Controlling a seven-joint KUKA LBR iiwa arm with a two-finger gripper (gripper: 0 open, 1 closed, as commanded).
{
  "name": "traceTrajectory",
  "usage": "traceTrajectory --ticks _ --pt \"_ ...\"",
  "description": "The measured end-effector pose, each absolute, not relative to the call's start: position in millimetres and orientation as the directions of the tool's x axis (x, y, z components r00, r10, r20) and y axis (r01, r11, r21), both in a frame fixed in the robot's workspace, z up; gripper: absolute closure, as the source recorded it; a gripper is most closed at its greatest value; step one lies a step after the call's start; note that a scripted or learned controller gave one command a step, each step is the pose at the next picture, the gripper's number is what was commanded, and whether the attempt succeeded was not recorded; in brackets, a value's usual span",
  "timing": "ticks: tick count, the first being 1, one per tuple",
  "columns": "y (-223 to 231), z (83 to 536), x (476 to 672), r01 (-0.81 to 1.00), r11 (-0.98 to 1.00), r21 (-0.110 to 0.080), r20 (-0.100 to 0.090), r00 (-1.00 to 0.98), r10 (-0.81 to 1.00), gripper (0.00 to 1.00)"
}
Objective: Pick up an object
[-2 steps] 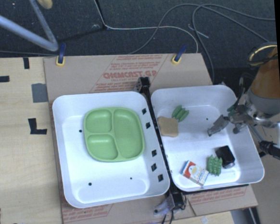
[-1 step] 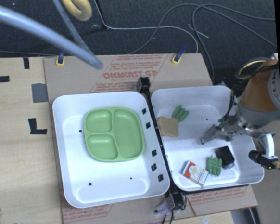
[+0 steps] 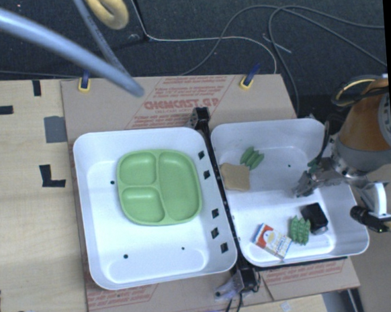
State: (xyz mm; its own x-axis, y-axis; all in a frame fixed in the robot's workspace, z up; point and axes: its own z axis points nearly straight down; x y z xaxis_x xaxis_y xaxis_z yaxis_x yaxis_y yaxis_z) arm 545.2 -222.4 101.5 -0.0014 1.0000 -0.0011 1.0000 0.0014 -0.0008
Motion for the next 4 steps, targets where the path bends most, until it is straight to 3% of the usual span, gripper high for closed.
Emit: traceTrajectory --ticks 2,3,4 --pt "-213 188 544.0 1.0 0.002 0.002 0.0 -0.002 1.0 1.0" --pt "-212 210 544.5 1.0 0.001 0.001 0.0 -0.001 1.0 1.0" --pt "-157 220 534.9 1.0 0.004 -0.001 0.001 -0.004 1.0 1.0"
